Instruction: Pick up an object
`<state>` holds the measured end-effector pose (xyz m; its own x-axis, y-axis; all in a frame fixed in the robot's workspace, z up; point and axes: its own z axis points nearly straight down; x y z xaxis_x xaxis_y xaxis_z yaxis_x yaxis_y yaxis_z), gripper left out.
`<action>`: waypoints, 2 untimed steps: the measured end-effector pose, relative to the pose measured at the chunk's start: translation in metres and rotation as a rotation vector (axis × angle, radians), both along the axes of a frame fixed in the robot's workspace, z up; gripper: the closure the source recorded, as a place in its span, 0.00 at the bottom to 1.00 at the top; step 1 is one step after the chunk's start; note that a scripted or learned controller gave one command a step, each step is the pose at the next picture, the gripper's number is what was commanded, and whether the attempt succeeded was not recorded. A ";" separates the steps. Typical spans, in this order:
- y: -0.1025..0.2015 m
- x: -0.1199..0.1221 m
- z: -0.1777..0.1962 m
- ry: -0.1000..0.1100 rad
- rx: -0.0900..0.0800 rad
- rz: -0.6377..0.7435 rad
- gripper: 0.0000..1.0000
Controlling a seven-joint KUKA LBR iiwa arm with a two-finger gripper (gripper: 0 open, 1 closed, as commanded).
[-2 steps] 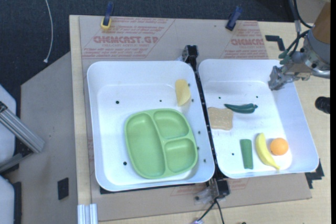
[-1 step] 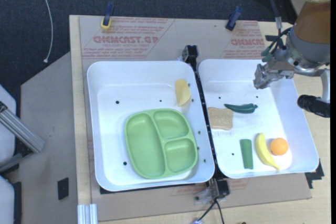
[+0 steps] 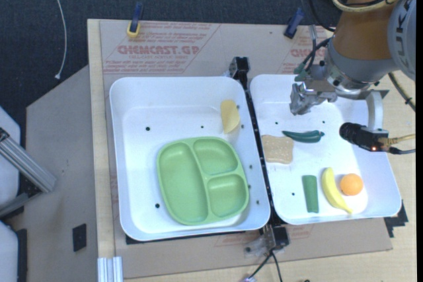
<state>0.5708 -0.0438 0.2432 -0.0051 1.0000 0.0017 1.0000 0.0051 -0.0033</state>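
Note:
My gripper [image 3: 303,104] hangs over the back of the right bin [image 3: 277,86], above and a little behind a dark green pepper [image 3: 305,135]. Nothing shows between its fingers. Left of the pepper lies a tan bread slice [image 3: 277,150]. Near the front of that bin are a green block [image 3: 310,193], a yellow banana [image 3: 332,191] and an orange ball [image 3: 351,183]. In the left bin [image 3: 125,102] a pale yellow wedge [image 3: 229,116] lies by the right wall, behind a green divided plate [image 3: 201,178].
A black clip [image 3: 239,66] sits where the two bins meet at the back. A black device with a red light [image 3: 362,135] hangs at the right bin's right side. Blue and yellow clamps [image 3: 135,20] hold the cardboard base.

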 end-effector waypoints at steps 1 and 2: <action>0.049 0.006 -0.016 0.001 0.000 -0.001 1.00; 0.103 0.022 -0.012 -0.006 0.000 0.002 1.00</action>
